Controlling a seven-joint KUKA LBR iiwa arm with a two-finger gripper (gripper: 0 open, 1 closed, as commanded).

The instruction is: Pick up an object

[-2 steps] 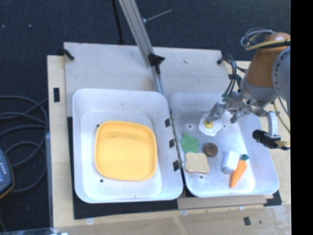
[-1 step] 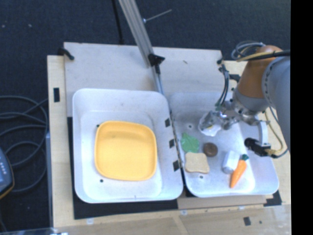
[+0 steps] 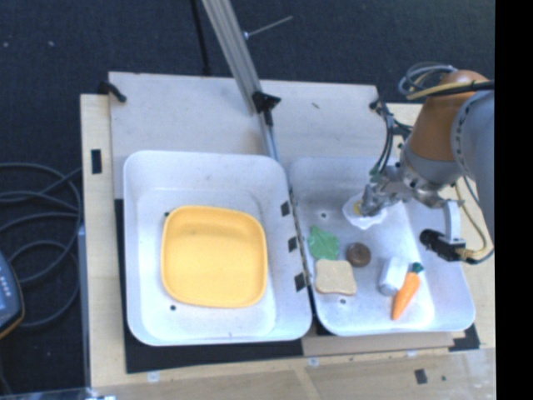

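Your pincer sits right of frame centre in the right white bin, over a small white object; I cannot tell its state.

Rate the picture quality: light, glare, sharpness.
Camera view: bright, even light; the right bin is washed out near white, so the pale item under the claw blends into it; soft overall, small things like the carrot lack detail; floor around the bench is dark.

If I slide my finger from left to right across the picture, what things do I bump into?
Yellow plate → green leafy piece → brown round thing → carrot.
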